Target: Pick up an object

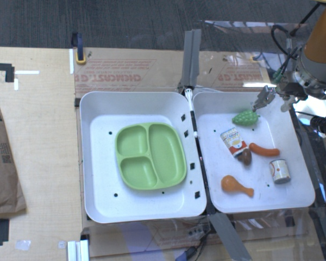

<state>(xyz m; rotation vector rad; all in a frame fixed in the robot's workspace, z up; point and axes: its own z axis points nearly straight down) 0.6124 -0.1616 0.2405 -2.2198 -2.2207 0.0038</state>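
Hovering tool [273, 97] – beside tube [233, 140] (label unreadable).

**Cut off and unclear**

The arm [319, 42] is running off the right and top edges. The brown paper bag [2, 162] is being cropped by the left edge. Print on the small can [280, 171] and the packet [232, 140] is staying too small to read.

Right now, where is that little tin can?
The tin can lies in the right-hand bin, near its right wall, just below the orange sausage and right of the drumstick.
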